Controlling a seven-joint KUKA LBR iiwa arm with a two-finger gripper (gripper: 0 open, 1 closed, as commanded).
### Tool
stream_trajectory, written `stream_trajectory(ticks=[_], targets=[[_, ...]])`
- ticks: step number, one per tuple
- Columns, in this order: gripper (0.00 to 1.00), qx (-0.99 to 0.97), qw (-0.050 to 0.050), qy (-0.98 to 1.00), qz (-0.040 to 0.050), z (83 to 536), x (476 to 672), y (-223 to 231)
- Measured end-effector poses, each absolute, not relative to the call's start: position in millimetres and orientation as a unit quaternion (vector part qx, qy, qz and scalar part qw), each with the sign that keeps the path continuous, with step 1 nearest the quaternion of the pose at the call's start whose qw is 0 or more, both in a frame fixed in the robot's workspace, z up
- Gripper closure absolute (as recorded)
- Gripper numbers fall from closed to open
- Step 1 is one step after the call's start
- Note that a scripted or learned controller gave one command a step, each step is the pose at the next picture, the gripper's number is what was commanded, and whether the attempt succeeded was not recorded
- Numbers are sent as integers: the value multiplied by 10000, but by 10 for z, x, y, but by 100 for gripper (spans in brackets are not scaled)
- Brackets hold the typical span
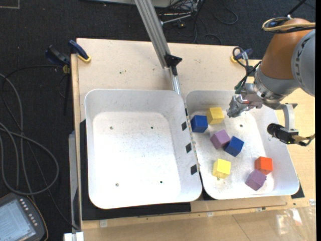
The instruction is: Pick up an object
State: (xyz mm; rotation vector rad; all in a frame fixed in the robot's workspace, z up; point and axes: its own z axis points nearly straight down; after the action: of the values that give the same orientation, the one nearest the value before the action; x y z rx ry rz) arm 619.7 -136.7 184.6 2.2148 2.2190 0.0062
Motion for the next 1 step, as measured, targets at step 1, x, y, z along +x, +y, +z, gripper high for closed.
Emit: stream_trajectory(ticks=[1], targets=[[100, 7062, 34, 7080, 20, 2383, 6215, -1370]])
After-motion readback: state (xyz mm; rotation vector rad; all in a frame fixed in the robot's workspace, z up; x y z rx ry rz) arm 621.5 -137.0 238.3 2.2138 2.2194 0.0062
